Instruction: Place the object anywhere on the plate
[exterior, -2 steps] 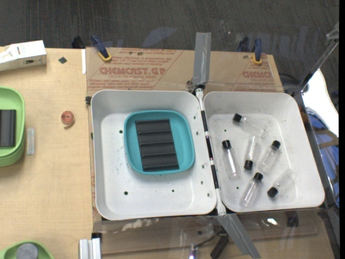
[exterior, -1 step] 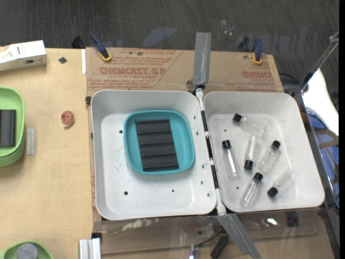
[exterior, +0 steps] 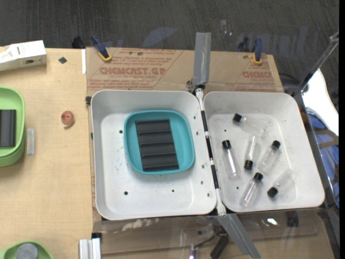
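A teal square plate (exterior: 185, 144) lies in the left white bin (exterior: 108, 188), with a dark ribbed block (exterior: 156, 144) resting on its middle. Several clear vials with black caps lie scattered in the right white bin (exterior: 302, 198): one near the top (exterior: 245, 122), one in the centre (exterior: 229, 156), another at the front (exterior: 251, 189), others beside them.
A grey divider post (exterior: 201, 61) stands behind the seam between the bins. Cardboard (exterior: 140, 69) lies behind them, held by blue-and-yellow clamps (exterior: 101, 48). On the wooden bench at left sit a green tray (exterior: 13, 125), a small round red piece (exterior: 67, 117) and a white box (exterior: 22, 54).
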You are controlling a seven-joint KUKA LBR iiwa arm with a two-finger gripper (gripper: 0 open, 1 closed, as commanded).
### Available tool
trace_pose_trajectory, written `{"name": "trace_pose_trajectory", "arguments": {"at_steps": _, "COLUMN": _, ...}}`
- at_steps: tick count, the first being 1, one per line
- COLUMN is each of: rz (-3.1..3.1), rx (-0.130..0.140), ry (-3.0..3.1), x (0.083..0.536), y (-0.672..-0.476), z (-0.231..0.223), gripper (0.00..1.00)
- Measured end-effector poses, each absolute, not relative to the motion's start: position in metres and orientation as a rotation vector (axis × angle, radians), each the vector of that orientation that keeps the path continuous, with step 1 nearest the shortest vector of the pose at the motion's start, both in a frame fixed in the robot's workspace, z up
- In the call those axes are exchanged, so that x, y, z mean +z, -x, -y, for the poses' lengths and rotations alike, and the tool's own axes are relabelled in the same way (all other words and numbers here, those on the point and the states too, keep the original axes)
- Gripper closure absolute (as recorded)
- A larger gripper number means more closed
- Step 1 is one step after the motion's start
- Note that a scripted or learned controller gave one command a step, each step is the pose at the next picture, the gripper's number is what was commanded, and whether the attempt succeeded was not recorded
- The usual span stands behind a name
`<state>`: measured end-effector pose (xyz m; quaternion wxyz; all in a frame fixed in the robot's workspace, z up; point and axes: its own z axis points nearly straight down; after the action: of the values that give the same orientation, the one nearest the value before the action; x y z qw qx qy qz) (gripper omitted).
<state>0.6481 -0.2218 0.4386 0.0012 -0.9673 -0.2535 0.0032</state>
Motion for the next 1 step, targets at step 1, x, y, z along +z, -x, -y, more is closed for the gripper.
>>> {"name": "trace_pose_trajectory", "arguments": {"at_steps": 1, "rz": 0.614, "rx": 0.006, "ry": 3.080, "x": 0.4400, "y": -0.6510, "z": 0.2221, "gripper": 0.00}}
